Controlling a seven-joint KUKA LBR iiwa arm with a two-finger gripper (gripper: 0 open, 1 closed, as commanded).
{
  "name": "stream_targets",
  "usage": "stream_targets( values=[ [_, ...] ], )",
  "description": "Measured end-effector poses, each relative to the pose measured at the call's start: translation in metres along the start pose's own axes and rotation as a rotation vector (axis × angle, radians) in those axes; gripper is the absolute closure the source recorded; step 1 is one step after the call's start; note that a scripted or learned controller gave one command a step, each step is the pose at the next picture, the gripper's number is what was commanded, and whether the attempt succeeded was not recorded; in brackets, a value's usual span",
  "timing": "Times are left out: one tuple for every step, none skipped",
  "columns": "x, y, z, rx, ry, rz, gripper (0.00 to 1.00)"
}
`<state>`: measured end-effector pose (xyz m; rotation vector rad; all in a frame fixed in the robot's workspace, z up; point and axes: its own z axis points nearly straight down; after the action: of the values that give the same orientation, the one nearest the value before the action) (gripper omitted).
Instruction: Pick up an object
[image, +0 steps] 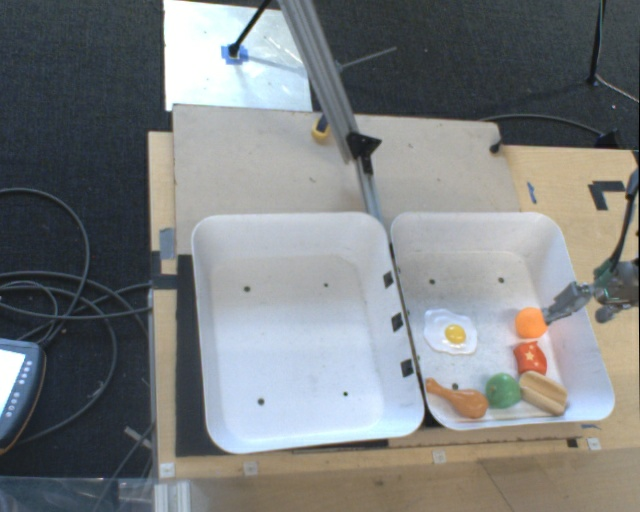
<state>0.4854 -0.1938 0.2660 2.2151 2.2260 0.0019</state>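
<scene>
Glossy round orange ball (531, 322) beside flat fried egg (451, 333), smooth white bin (480, 240)

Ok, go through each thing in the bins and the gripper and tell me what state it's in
Fried egg: flat, yolk up.
Orange ball: on the bin floor, beside the gripper.
Red piece: lying loose.
Green ball: resting near the front wall.
Hot dog: lying flat.
Chicken drumstick: on its side.
Gripper: low at the right bin.
</scene>
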Motion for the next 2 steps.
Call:
stream_targets(
  values=[
    [0.000, 0.000, 0.000, -0.001, 0.000, 0.001, 0.00],
    [-0.003, 0.002, 0.042, 0.004, 0.001, 0.005, 0.00]
  ],
)
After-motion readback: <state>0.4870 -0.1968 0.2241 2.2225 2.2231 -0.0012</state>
